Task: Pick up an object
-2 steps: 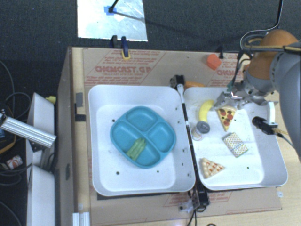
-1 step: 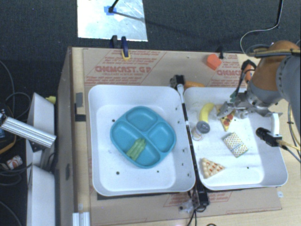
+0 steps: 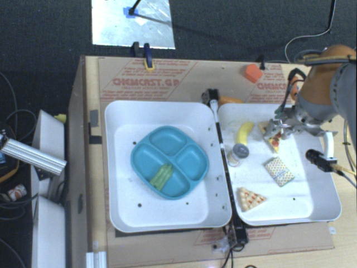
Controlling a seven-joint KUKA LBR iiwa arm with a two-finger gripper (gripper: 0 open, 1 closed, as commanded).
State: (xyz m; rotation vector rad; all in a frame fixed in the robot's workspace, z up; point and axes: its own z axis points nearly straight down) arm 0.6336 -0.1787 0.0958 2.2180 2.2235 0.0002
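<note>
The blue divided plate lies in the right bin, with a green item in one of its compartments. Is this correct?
Not quite. The camera view shows the blue divided plate in the left bin, not the right one. The rest holds: a green item lies in one of its compartments. The right bin holds the banana and other small things.
</note>
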